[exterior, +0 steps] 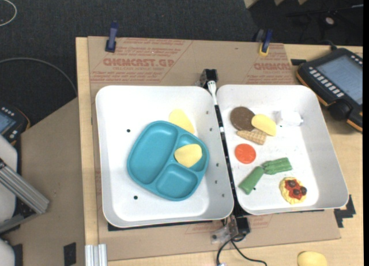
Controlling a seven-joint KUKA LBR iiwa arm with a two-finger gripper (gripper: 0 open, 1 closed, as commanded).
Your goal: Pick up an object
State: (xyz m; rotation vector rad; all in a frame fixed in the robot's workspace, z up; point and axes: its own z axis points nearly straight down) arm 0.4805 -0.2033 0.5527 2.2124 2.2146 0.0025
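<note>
Toys (262,124) lie in the right bin (323,143); the table (138,57) board reads "CHEMCAST GP". Claw state: cannot tell.

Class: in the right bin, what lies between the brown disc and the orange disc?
A tan waffle piece lies between the brown disc and orange disc, per the camera view.

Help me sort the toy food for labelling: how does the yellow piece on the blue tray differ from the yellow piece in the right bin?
The yellow piece on the blue tray is paler and rounder; the yellow piece in the right bin is deeper yellow and more elongated. The first sits in a compartment of the blue tray; the second lies partly over a brown disc and a waffle piece. Both are smooth and yellow.
</note>
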